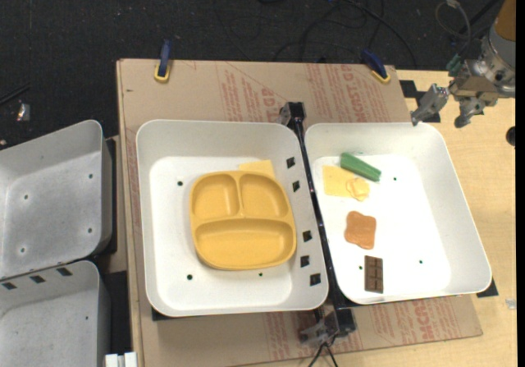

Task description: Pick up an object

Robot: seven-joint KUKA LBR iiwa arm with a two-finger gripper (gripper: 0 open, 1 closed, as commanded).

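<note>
The gripper (449, 106) was seen at the far right, above the bench beyond the far right corner of the right bin (459, 217). Its two fingers (428, 104) were spread apart with nothing between them. The arm (502, 37) was cut off by the right edge.

Four objects lay in the right bin. A green block (360, 167) was placed farthest, overlapping the far corner of a pale yellow slice (342, 182). An orange-brown piece (361, 230) was set nearer, apart from both. A dark brown bar (374, 274) was nearest; its surface detail was too small to be resolved.

In the left bin (164, 217) a yellow divided tray (243, 220) was located. A yellow sheet (259, 168) at its far edge was partly hidden beneath it.
</note>
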